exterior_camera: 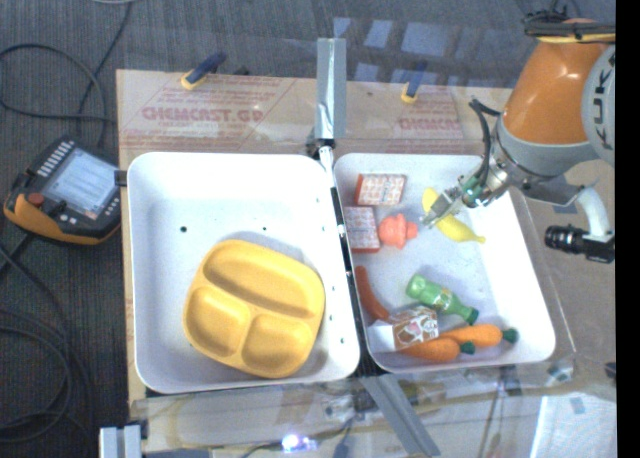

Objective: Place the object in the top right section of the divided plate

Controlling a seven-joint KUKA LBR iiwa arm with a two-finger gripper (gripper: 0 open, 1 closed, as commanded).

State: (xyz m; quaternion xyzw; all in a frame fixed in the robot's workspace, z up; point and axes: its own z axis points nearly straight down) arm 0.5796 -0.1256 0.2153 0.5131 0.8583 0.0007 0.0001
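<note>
Faint red lettering on the cardboard tabletop (200,111) is too blurred to read. The yellow divided plate (256,308) lies in the left bin (160,196), long axis running upper-left to lower-right. The claw (440,208) hovers over the right bin (525,276) beside a yellow banana (460,231) — whether it is open or closed I cannot tell.

The divided plate (255,308) is yellow, with rounded corners and three hollows: one long section along its upper-left side and two smaller ones along its lower side. It lies flat, turned slightly askew, in the lower middle of the frame. The sections hold nothing. Which item is to be placed cannot be told from this view.
</note>
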